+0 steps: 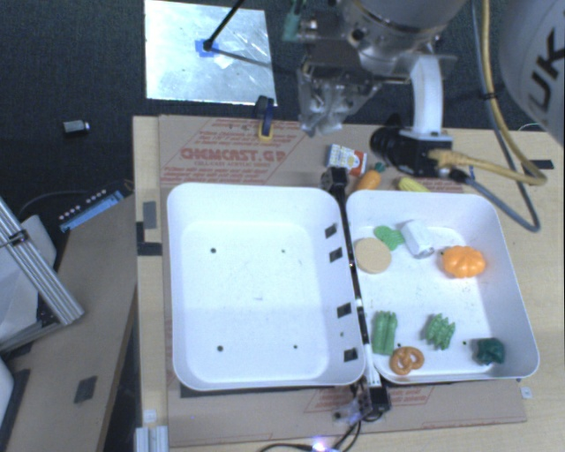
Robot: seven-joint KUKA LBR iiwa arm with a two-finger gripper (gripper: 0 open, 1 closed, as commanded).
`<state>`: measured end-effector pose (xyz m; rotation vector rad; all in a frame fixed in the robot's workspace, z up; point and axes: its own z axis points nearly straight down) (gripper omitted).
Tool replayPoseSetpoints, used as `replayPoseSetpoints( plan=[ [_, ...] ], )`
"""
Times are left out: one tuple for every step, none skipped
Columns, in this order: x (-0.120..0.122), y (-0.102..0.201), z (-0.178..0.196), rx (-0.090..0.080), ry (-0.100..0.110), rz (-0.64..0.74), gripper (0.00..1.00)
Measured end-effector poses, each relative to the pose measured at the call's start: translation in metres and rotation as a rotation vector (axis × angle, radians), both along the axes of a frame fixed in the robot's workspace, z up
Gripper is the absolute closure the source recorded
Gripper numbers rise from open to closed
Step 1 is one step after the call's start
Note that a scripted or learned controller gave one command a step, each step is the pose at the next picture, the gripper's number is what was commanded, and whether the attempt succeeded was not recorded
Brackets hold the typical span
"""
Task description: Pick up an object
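Your pincer (320,113), grip state unclear, hovers beyond the bins; the orange plastic pumpkin (463,261) looks light, rigid — take its sides.

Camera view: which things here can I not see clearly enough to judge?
- Hand: blurred, so open or shut is unclear, as is anything between the fingers.
- Arm: cut off by the top edge.
- Dark green item in the right bin: too small to identify.
- Items behind the bins: small and bunched together.
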<state>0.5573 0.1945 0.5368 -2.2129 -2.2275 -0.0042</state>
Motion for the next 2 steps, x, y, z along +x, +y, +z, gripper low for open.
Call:
replayPoseSetpoints(
  plan=[
    [-0.035,-0.129,-0.011,-0.005,-0.001,-0.018,1.0],
    [0.003,-0.242,-0.001,-0.007,-0.004,-0.017,1.0]
  ],
)
